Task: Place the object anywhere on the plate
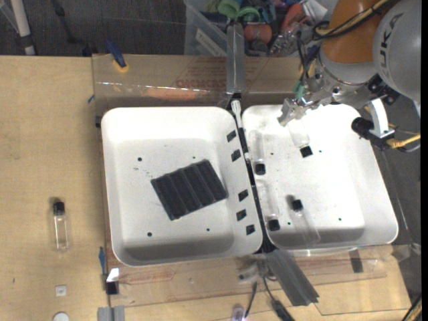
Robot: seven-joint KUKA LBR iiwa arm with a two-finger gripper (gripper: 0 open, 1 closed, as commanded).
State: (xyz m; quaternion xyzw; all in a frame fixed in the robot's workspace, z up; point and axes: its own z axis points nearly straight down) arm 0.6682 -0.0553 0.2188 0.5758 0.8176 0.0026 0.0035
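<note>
A dark ribbed rectangular plate (189, 188) lies flat and slightly turned in the middle of the left bin (127, 132). In the right bin (361, 199) a small dark piece (296, 204) rests on the floor near the middle, and another small dark piece (305, 151) lies farther back. My gripper (295, 122) hangs over the back part of the right bin, just behind that farther piece and well to the right of the plate. I see nothing held in it. The orange band and grey wrist (361, 25) rise behind it at the upper right.
Small black tabs (241, 196) run along the divider between the bins. A clear box of colourful items (257, 9) stands behind the bins. A small glass vial (60, 225) lies on the wooden bench at the left. Cables (394, 139) hang by the right bin's far corner.
</note>
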